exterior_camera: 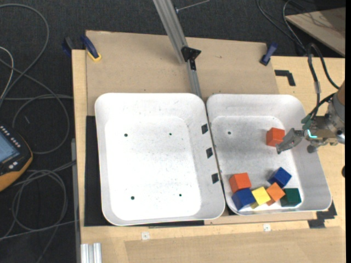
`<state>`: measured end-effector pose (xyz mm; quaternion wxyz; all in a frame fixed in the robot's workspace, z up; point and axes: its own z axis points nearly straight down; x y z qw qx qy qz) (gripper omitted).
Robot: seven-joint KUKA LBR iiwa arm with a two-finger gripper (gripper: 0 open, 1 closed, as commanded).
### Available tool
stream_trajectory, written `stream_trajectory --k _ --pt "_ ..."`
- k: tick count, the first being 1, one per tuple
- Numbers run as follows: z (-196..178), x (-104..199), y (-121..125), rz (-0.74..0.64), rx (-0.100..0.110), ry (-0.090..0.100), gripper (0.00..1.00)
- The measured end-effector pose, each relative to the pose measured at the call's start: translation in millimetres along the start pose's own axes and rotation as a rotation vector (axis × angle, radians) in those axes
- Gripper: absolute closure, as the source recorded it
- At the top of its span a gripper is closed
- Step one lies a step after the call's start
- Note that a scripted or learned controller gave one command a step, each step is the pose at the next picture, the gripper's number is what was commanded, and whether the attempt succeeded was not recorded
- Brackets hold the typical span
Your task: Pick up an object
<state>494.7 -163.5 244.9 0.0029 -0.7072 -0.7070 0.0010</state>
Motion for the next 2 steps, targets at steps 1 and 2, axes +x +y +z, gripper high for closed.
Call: stream_trajectory --k 1,2 --pt "-2 0 0 0.0 -0.004 -0.001 0.0" --pt "44 5 6 -0.001 0.0 0.0 0.0"
